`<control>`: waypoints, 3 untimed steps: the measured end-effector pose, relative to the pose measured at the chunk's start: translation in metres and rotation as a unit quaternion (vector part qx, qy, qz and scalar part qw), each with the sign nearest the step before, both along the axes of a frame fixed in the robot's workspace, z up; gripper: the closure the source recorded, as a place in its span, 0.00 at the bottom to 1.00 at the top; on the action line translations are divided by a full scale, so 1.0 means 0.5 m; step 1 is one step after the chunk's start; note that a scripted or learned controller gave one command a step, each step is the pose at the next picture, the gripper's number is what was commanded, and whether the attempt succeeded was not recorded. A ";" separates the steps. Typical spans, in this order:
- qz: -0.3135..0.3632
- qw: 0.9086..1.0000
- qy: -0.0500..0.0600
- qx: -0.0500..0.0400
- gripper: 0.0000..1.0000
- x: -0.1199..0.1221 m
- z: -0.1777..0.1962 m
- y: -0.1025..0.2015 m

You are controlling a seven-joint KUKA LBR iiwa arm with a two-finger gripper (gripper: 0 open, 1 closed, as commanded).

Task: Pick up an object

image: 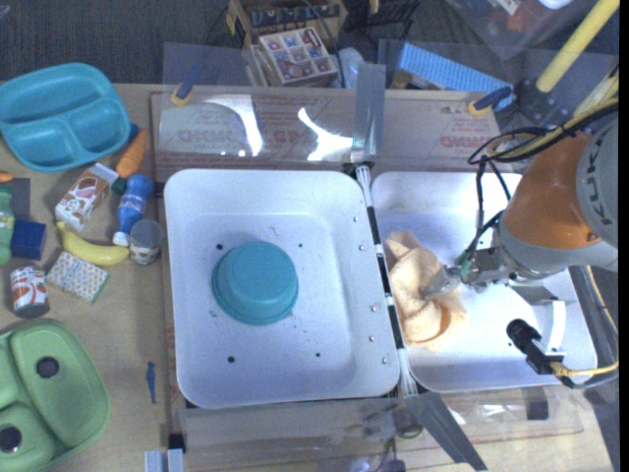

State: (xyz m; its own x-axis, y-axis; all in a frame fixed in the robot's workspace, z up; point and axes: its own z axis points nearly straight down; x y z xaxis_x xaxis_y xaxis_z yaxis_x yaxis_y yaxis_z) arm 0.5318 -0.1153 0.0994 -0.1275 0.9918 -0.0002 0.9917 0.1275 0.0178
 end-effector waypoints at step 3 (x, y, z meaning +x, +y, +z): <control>0.048 0.999 0.000 -0.002 0.00 -0.012 0.001 0.031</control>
